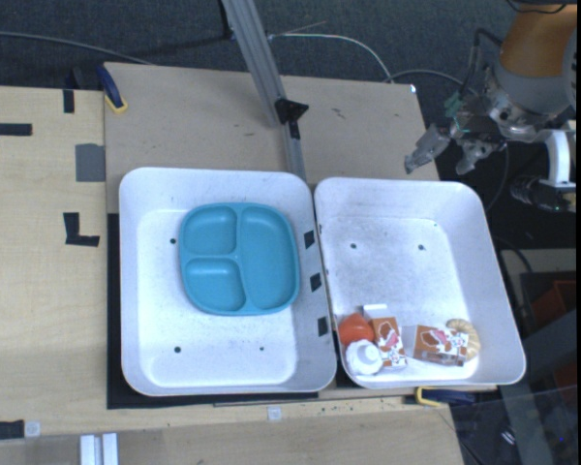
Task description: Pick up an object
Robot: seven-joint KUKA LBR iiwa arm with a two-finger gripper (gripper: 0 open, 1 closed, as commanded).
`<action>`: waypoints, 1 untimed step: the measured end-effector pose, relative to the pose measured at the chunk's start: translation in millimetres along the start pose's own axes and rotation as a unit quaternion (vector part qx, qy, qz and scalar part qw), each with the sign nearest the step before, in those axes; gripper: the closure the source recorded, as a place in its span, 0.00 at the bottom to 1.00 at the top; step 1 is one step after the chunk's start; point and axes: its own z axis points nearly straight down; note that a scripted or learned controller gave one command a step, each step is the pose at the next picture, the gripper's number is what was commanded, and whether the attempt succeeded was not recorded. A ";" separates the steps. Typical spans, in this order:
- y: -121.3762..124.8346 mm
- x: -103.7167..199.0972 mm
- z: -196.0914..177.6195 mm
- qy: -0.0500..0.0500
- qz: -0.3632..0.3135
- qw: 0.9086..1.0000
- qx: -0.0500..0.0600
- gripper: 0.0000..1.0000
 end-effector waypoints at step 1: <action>-0.1 -0.1 0.0 0.000 0.000 1.000 0.000 0.00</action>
